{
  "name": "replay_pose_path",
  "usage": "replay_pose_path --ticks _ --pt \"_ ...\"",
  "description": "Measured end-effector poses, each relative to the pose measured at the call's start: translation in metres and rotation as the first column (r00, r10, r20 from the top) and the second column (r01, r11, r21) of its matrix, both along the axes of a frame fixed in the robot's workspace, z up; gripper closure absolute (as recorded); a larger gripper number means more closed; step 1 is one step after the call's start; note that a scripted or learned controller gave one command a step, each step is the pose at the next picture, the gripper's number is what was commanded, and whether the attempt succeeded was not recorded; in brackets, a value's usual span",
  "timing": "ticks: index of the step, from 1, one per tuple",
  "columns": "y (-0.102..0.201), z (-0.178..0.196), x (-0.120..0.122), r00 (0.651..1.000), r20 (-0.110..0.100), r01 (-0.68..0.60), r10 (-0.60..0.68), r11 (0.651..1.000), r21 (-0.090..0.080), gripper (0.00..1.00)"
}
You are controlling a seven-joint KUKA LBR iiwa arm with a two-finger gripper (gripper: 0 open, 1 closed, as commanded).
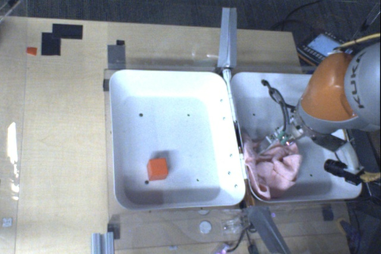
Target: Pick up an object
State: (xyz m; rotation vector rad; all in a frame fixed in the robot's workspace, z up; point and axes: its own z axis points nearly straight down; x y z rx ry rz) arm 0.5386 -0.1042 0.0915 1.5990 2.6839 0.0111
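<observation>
In the right bin (256,98), a crumpled pink cloth (275,168) lies against the front-left corner. My gripper (284,136) is low over the cloth's upper edge and seems to touch it. The grey arm with its orange band (326,97) comes in from the right above it. An orange cube (158,169) sits alone in the front-left part of the left bin (178,92).
A metal divider bar (228,38) runs between the two bins at the back. A thin dark curved piece (272,92) shows at the back of the right bin. Black blocks (59,37) and a small red piece (31,51) lie on the bench at far left.
</observation>
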Motion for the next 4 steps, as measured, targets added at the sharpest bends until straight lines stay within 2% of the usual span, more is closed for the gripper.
replay_pose_path --ticks 1,2,3,4 --pt "0.002 0.000 0.032 0.975 -0.004 -0.220 0.220 0.975 -0.002 0.00" --pt "0.058 0.112 0.072 0.999 -0.006 -0.054 0.054 0.999 0.002 0.00" --pt "-0.022 0.008 0.055 0.992 -0.014 -0.127 0.127 0.992 0.002 0.00" --pt "-0.064 0.016 0.004 0.996 -0.010 -0.093 0.093 0.996 0.000 0.00"
